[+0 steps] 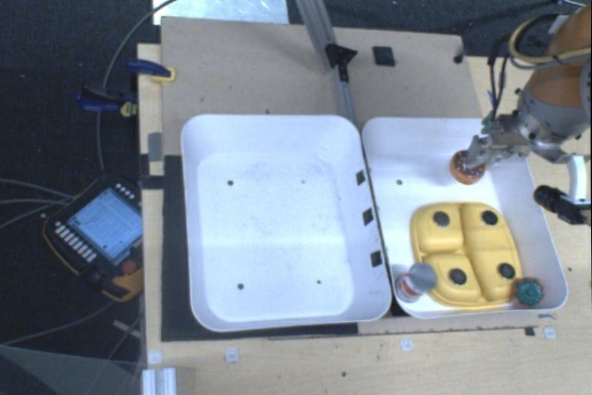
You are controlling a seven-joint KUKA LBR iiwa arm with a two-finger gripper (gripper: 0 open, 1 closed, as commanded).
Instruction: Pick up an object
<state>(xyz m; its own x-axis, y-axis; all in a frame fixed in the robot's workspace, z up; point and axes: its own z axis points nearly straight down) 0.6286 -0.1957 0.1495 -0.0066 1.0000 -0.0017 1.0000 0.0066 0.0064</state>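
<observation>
The bench (259,69) is a tan board seen from above at a slant, and its near edge carries two shallow white bins side by side. The left bin (199,199) is the larger-looking of the two, its bare floor marked by four small dark dots. The right bin (393,143) touches it along a shared inner edge fitted with three small dark clips.

In the right bin's near half lies a yellow moulded tray (467,245) with four rounded humps, each with a dark spot. The grey arm (555,97) with its orange band reaches over the bin's far right corner. Its gripper (481,153) points down just beside a small round brown object (463,166) on the bin floor, near the far edge and apart from the yellow tray. The fingers are too small and blurred to tell how far apart they stand, or whether they touch the brown object.

A small grey cylinder (419,277) sits at the tray's near left corner, against the bin's rim. A small teal ball (528,292) rests at the tray's near right corner.
</observation>
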